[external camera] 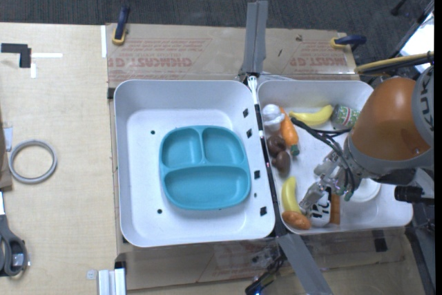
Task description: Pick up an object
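The gripper (319, 198) hung low in the right bin (387, 217) — whether its jaws gripped anything, I could not tell. Crowded fruit risked a glancing miss: a yellow banana (290, 194) and orange piece (296, 220) lay beside it. Farther left, the other bin (131, 148) held a blue divided plate (205, 167).

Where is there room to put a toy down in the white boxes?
The left bin has bare white floor all around the blue tray, widest on its left and top. The tray's three sections are bare too. The right bin is crowded: bananas, other toy food and the gripper fill its left side, and the arm covers the rest.
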{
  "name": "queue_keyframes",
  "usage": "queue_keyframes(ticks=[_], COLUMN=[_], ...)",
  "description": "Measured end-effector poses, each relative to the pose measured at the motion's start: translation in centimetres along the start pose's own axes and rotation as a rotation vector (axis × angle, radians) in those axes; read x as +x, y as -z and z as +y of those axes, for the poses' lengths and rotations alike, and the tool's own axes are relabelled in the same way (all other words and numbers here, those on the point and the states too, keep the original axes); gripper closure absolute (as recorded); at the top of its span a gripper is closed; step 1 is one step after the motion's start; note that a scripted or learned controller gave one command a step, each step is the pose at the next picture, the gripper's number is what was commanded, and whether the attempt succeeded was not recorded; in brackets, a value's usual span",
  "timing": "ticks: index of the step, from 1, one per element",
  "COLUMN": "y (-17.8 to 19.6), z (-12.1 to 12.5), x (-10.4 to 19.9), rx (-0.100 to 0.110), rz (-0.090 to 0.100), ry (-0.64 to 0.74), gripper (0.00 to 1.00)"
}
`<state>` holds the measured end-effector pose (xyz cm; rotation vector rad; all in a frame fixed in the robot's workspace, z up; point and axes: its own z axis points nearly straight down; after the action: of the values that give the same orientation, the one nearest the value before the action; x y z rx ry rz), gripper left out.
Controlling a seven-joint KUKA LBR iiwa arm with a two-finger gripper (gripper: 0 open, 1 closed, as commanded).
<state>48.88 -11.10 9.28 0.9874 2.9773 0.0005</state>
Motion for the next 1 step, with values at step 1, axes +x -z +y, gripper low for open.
queue_keyframes(ticks=[1], y=[0.26], z=[1.04], x=[1.44], rx=[-0.006], rz=[-0.014], ry=[-0.022], gripper=[0.00])
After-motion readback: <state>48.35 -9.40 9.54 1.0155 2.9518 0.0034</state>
